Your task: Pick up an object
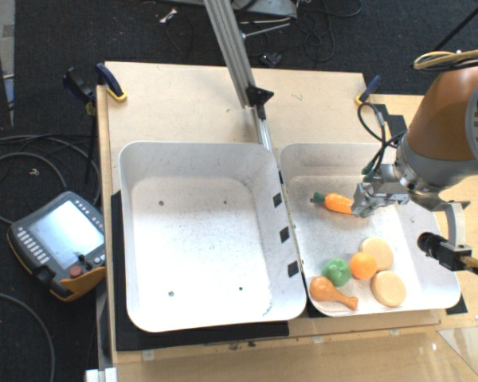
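Observation:
An orange toy carrot [335, 203] with a green top lies in the right bin [319, 161], near its middle. My gripper [363, 204] hangs low right beside the carrot's right end, touching or nearly touching it. Toward the bin's front lie a green round toy [335, 271], an orange ball [363, 266], a pale orange round piece [378, 251], a cream round piece [389, 288] and a tan drumstick-shaped toy [332, 292].
The left bin [143, 161] sits next to the right one, with a slanted metal pole [233, 42] rising behind their shared wall. A teach pendant [57, 245] lies off the bench at the left. Clamps sit at the bench's back corners.

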Action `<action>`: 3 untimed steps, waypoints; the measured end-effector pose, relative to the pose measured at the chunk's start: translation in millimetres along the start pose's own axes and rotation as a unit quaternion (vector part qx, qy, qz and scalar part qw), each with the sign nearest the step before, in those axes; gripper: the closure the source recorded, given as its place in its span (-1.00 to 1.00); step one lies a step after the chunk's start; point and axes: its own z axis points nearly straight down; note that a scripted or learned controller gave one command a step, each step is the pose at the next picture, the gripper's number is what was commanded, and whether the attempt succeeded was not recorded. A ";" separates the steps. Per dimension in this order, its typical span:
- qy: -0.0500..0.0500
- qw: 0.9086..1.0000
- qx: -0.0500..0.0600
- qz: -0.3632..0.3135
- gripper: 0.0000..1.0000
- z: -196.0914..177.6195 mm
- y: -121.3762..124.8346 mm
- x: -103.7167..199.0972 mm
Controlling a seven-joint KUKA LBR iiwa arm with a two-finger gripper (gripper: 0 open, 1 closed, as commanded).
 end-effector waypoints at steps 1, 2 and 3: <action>0.000 1.000 0.002 0.000 1.00 -18.6 1.2 0.1; 0.002 1.000 0.004 -0.002 1.00 -12.6 1.4 46.3; 0.002 1.000 0.003 -0.003 1.00 -22.5 9.6 104.9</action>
